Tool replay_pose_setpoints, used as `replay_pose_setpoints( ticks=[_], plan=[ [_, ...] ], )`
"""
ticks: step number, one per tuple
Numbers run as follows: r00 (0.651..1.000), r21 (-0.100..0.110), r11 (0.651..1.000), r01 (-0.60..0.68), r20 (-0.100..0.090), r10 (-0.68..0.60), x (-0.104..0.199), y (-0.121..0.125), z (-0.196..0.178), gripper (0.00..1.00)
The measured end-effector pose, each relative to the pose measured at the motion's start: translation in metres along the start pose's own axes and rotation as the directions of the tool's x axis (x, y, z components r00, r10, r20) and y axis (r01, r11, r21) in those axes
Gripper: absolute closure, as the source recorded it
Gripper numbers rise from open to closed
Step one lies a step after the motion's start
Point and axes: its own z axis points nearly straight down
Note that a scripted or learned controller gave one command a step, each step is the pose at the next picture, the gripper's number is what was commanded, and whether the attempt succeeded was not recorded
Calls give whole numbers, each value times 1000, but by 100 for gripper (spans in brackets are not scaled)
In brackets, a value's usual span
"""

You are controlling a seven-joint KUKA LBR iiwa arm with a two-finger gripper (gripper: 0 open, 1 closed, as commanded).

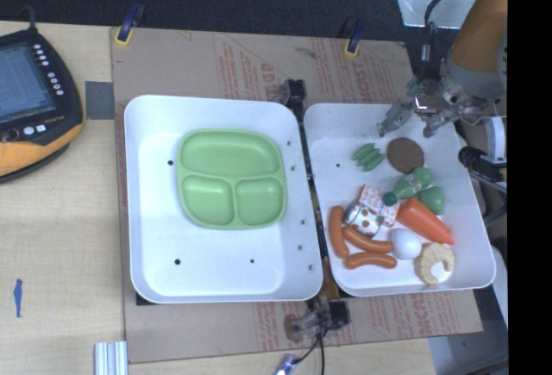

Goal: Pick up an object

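My gripper (410, 121) hangs over the far part of the right bin (332, 128), its two fingers spread open with nothing between them. Just in front of it lies a brown round patty (404, 154), with a green pea pod (368, 157) to its left. Nearer the front sit a green vegetable (416, 184), an orange carrot (424, 221), a small printed carton (372, 214), a white egg (405, 242), two sausages (340, 233) and a pale ring-shaped pastry (434, 264).
The left bin (147, 192) holds a green divided plate (231, 178). A teach pendant (30, 102) lies on the bench at far left. Clamps (129, 22) pin the cardboard sheet under both bins. The arm's body (479, 37) stands at the right.
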Motion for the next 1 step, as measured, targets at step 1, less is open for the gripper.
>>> replay_pose_setpoints(
  ticks=[1],
  plan=[
    [1000,5,1000,2,0,-2,-11,-63,60,0]
  ],
)
